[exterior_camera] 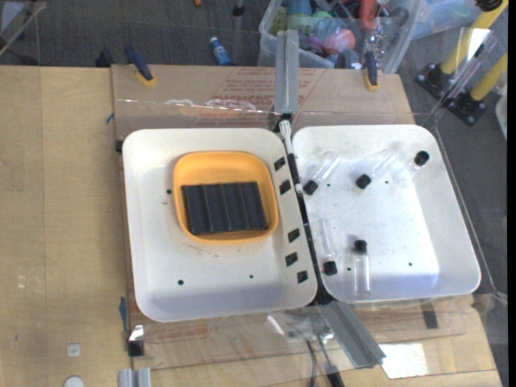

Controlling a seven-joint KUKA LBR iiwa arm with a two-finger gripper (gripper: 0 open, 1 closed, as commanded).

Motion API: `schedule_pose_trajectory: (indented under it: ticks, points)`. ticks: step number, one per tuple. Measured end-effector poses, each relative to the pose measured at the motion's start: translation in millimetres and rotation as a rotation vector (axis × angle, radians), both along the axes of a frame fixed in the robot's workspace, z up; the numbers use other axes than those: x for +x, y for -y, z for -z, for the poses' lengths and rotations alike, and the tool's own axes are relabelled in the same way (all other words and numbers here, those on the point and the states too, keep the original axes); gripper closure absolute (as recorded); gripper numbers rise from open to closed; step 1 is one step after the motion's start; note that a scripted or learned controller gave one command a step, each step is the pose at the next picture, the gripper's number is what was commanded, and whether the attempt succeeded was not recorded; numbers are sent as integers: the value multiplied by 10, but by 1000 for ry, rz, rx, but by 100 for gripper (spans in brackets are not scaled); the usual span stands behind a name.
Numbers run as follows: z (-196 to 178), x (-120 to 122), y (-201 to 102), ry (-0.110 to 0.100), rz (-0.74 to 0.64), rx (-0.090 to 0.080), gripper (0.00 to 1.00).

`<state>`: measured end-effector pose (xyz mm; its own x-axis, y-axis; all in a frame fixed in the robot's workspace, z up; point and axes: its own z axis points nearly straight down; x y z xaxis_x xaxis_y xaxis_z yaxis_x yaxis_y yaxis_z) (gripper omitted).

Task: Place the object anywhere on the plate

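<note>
- Metal bracket (352,341) lies at the bench's near edge, in front of the gap between the 2 bins.
- Left bin (153,280) holds the orange plate (187,170); a dark ridged block (224,208) lies flat on it, wholly inside the rim.
- Judgement: if that block is the object, placement appears complete, with only withdrawal left.
- Right bin (435,256) holds several clear vials (360,266) with black caps, scattered apart.
- Gripper state: cannot tell whether spread or closed.
- Cardboard sheet (201,87) behind the bins carries faint red print, too blurred to read.
- Clear tub (347,14) of coloured items stands farthest; no legible label.
</note>
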<state>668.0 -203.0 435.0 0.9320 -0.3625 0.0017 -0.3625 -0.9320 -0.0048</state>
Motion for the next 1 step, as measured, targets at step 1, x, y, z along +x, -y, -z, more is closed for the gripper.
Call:
schedule_pose_trajectory:
  ticks: [1]
  points:
    - [5,1,141,-1,-123,0,100]
